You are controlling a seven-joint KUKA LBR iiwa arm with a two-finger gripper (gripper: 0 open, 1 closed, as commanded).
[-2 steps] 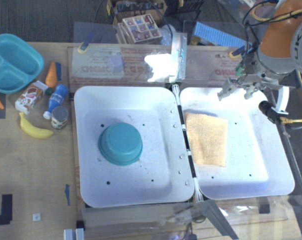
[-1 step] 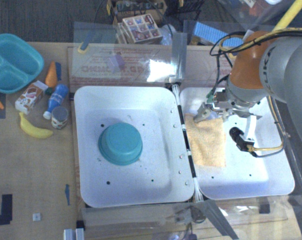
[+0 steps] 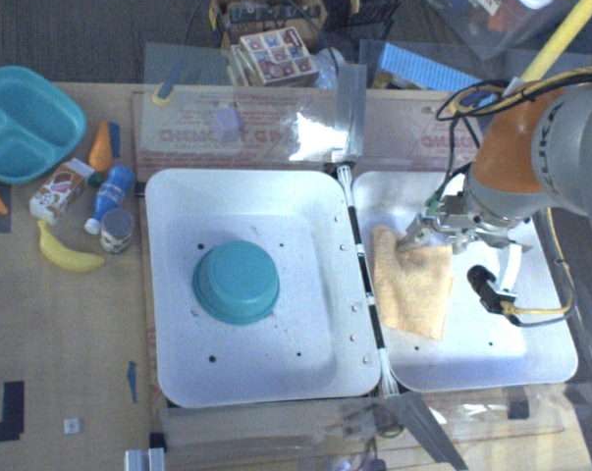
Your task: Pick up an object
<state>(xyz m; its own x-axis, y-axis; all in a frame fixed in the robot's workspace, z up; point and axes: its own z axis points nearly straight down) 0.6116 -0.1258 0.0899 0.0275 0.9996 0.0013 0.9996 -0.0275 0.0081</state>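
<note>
The gripper [image 3: 416, 232] is down in the right white bin [image 3: 546, 356], at the far edge of the tan folded terry cloth [image 3: 413, 281]. I can't tell whether it's clamped or released; the wrist hides that. The cloth lies flat against the bin's left wall. My worry: limp fabric like this can slip free if only a thin fold is pinched, or drag along the floor and snag on the divider. Over in the left white bin [image 3: 178, 361], the teal upturned plastic bowl [image 3: 237, 281] sits well apart.
</note>
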